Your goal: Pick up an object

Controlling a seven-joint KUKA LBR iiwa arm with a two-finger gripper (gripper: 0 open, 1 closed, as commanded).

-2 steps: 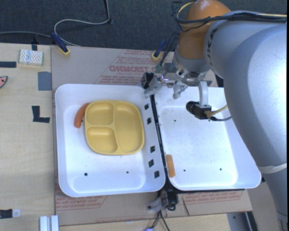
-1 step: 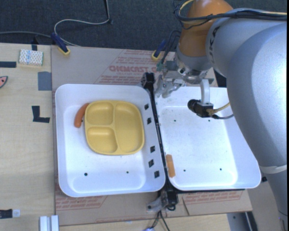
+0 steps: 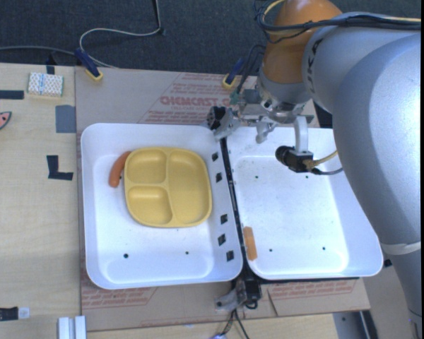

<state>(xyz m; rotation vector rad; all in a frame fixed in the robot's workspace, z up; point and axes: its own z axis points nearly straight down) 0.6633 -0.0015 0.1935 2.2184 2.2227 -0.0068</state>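
Observation:
A yellow divided plate (image 3: 168, 186) lies in the left bin (image 3: 102, 260). An orange sausage-shaped piece (image 3: 116, 169) lies against the plate's left edge. A second small orange piece (image 3: 249, 243) rests at the left wall of the right bin (image 3: 339, 256), near its front. My gripper (image 3: 263, 128) hangs under the orange wrist band, over the far left corner of the right bin, close to the divider between the bins. It is well apart from both orange pieces and from the plate. I see nothing held in it.
The arm's large grey body (image 3: 381, 119) covers the right side of the right bin. Cables (image 3: 120, 32) run over the dark floor behind the bench. Tape marks and a small checkered block (image 3: 45, 84) lie on the wooden bench to the left.

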